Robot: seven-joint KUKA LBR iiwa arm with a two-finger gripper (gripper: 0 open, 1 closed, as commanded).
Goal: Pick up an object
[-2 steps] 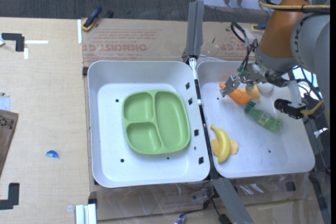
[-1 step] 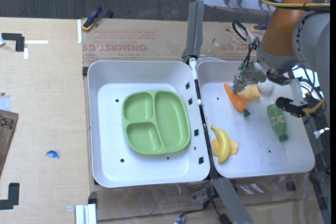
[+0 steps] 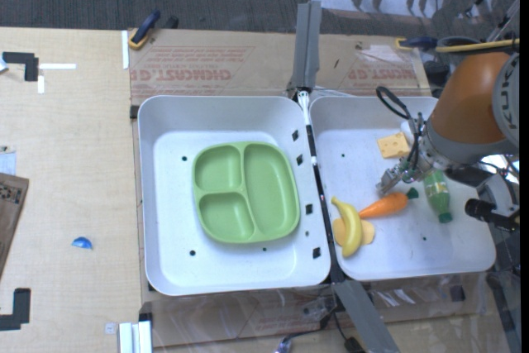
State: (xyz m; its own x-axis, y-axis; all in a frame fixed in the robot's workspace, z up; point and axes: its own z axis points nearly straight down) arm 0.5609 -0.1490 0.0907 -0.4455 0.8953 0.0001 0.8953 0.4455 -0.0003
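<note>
The right bin (image 3: 364,256) holds an orange carrot (image 3: 385,207), a yellow banana (image 3: 349,226), a yellow cheese wedge (image 3: 393,145) and a green bottle (image 3: 437,196). My gripper (image 3: 397,178) hangs low over this bin, just above the carrot's right end and left of the bottle. Its fingers point down and to the left, and nothing shows between them. The arm's orange band (image 3: 467,99) sits above and to the right of it.
A green divided plate (image 3: 246,192) lies in the left bin (image 3: 165,178). A metal divider (image 3: 307,54) stands between the bins at the back. Cardboard lies behind the bins. The wooden bench (image 3: 58,178) on the left carries a small blue item (image 3: 81,243).
</note>
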